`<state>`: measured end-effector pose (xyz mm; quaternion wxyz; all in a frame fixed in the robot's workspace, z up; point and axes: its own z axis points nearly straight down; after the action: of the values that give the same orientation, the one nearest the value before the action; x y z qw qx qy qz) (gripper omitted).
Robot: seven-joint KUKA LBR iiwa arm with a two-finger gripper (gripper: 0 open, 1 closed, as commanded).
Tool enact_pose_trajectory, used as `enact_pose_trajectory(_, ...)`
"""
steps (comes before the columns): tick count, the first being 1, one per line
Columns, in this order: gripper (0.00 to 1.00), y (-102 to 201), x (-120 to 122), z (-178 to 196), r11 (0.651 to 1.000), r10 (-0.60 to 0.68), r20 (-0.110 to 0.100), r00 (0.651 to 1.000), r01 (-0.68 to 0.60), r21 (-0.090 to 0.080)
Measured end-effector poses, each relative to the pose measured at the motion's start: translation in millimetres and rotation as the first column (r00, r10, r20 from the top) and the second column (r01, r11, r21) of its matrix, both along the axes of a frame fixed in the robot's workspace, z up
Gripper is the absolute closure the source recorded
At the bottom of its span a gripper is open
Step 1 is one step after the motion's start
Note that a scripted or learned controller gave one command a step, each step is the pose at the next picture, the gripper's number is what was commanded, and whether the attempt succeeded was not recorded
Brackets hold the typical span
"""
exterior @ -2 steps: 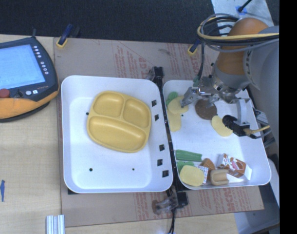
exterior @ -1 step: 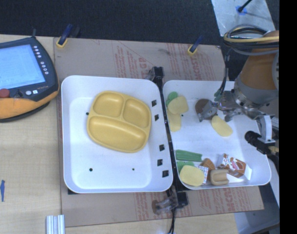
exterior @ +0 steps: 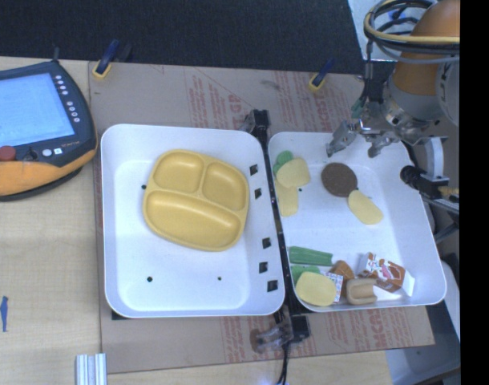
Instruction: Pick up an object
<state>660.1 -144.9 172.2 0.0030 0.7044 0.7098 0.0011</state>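
Hovering: end effector (exterior: 361, 140) spread wide, empty, above right bin (exterior: 413, 239) far edge. Approach step. Nearest target, brown disc (exterior: 338, 179), lies just below. Next: descend over disc, close.

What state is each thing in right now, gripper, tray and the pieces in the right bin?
gripper: fingers spread open, holding nothing, above the right bin's far edge.
yellow tray: flat, right way up, compartments bare, in the left bin.
brown disc: lying flat, loose, untouched.
green pieces: lying flat.
small carton: on its side, near corner.
handheld screen: lit.
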Motion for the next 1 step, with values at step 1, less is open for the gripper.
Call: enact_pose_trajectory(1, 0.00, -16.5, -46.2, -36.0, 1.000, -0.006, -0.015, 1.000, 0.006, 0.002)
